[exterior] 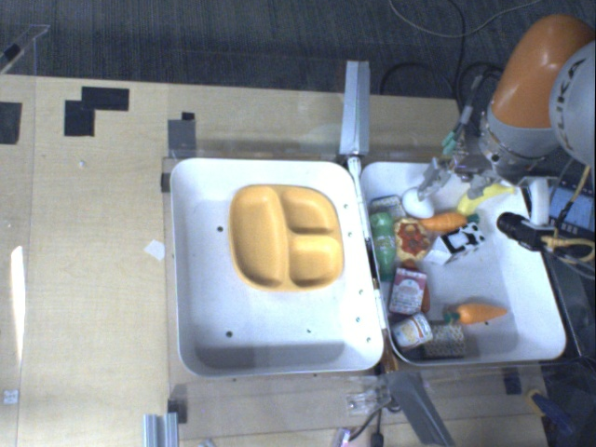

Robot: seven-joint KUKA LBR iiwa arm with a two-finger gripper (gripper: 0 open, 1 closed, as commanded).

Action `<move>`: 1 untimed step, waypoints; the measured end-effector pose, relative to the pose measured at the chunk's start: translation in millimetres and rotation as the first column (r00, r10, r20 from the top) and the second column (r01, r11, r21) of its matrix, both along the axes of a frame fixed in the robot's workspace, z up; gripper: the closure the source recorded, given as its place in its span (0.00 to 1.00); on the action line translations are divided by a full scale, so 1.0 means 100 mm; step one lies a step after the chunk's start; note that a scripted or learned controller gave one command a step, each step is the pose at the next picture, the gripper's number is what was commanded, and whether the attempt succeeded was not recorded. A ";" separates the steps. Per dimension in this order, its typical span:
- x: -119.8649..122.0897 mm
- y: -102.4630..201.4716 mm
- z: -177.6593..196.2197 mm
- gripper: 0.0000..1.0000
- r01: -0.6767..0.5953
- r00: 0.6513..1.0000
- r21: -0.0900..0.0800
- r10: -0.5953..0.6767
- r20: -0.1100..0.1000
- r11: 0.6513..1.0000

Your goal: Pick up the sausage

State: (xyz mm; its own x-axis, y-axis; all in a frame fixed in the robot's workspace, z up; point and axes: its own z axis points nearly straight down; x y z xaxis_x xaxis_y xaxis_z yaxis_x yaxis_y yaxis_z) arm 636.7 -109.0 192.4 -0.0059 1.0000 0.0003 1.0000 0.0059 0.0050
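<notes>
The sausage (443, 222), a short orange-brown link, lies in the upper part of the right bin (535, 343), between a white egg (416, 203) and a black-and-white tag (466, 240). My gripper (447, 182) hangs over the bin's far edge, just above and behind the sausage and beside the egg. Nothing shows in its grasp. The grey arm with its orange band (540, 63) reaches in from the upper right.
The right bin also holds a green can (383, 233), a red packet (413, 241), a small box (408, 292), a tin (413, 330), a carrot (480, 314) and a yellow piece (486, 195). A yellow divided tray (284, 236) sits in the left bin (200, 324).
</notes>
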 end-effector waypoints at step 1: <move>0.08 -0.29 -0.67 0.00 0.109 0.994 0.001 -0.109 -0.002 0.994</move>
State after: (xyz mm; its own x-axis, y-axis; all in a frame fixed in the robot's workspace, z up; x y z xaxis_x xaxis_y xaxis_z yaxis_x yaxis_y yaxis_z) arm 644.3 -138.3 125.3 0.1030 0.9947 0.0012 0.9947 -0.1030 0.0027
